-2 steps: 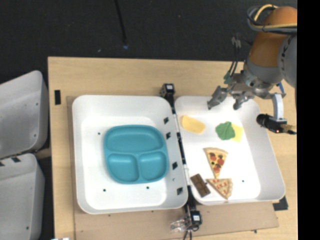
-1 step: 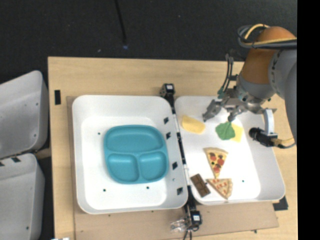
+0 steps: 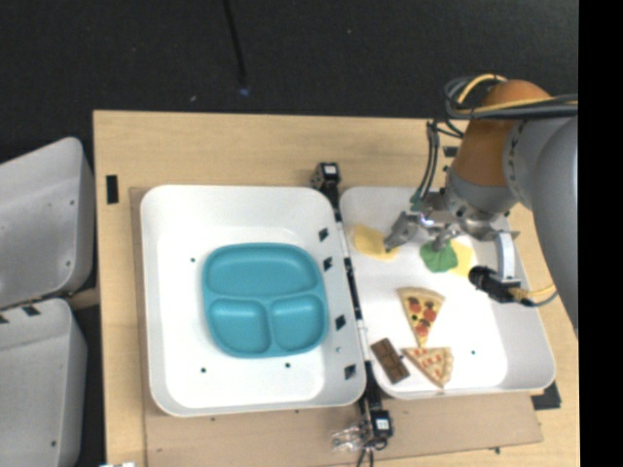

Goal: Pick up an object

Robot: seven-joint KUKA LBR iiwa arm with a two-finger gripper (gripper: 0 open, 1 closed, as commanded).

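Wooden bench (image 3: 243, 149) against a dark floor, two shallow white bins side by side on it. Over in the right bin (image 3: 516, 353), that's where the pickable objects sit: a green piece (image 3: 439, 257) with a yellow piece (image 3: 459, 257) touching it on its right side, right under the arm's wrist. The gripper (image 3: 414, 230) hangs low over the bin's upper part, just beside the green piece; whether the jaws are spread or pressed together, I cannot tell from this angle, and nothing is visibly pinched. Just left of the gripper lies another yellow piece (image 3: 369, 242), near the bin's left wall. Lower down, a pizza slice (image 3: 421, 314), then a second pizza slice (image 3: 431, 364) near the front edge, with a brown bar (image 3: 390, 360) touching its left side. Next door, the left bin (image 3: 175, 368) holds a blue divided tray (image 3: 263, 298), sitting flat in the middle
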